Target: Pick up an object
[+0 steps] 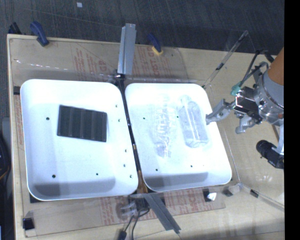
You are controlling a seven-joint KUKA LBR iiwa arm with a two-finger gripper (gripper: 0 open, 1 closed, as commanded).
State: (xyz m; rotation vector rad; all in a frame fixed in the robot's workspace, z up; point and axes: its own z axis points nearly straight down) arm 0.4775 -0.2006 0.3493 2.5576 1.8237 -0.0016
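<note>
Clear plastic bottle, lying flat toward 3 o'clock in right bin; probably light, slick, easily dented, best pinched across its narrow width mid-body. Crumpled clear wrap just beside at 9 o'clock. Dark ridged slab in left bin. Jaws spread apart, holding nothing, at rim's 3 o'clock.

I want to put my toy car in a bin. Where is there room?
The left bin has bare white floor all around the dark ridged slab, widest along its near edge. The right bin is crowded in the middle: a clear bottle and clear crinkly wrap lie there; its near strip is bare.
</note>
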